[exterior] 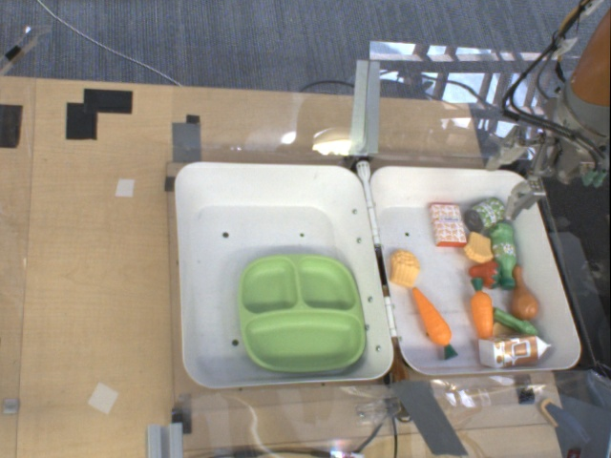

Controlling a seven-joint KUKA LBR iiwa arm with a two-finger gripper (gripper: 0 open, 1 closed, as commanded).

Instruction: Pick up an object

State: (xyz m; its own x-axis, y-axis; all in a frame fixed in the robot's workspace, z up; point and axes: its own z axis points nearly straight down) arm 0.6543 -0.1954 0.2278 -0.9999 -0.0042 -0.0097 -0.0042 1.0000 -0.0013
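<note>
My arm comes in from the upper right; my gripper (523, 195) hangs over the right bin's (420, 346) far corner beside the bottle (500, 241). Labels are too small to read.

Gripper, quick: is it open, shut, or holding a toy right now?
Gripper: cannot be told; it sits at the far right edge of the right bin, too small and blurred to read.

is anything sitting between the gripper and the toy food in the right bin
Nothing visible blocks it. The gripper sits at the right bin's upper right corner, right beside the green bottle and the pile around it. Open space lies between it and the nearest toys.
</note>
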